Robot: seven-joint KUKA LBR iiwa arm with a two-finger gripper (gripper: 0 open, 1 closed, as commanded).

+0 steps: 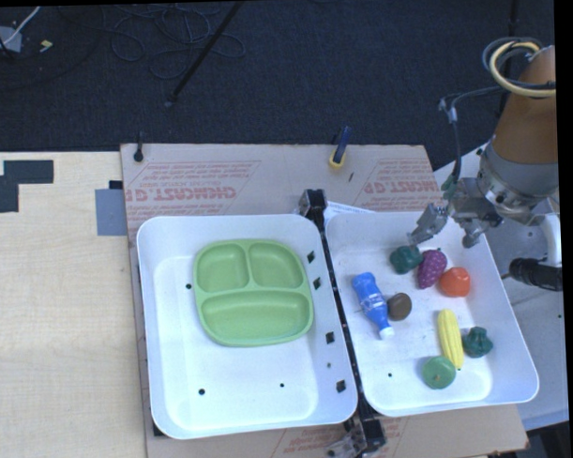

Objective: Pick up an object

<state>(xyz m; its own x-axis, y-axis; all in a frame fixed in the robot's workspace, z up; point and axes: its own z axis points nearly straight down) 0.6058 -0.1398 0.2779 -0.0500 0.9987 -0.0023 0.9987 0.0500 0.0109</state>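
Observation:
The right bin holds several toy items: a blue bottle, a brown ball, a dark green piece, purple grapes, an orange-red fruit, a yellow corn cob, a light green fruit and a small dark green item. My gripper hangs over the bin's upper right part, just above the dark green piece and the grapes. Its two fingers are spread apart with nothing between them.
The left bin holds a light green divided plate. A black clip strip runs between the bins. Both bins rest on cardboard on a wooden bench. A blue and yellow clamp sits at the cardboard's far edge.

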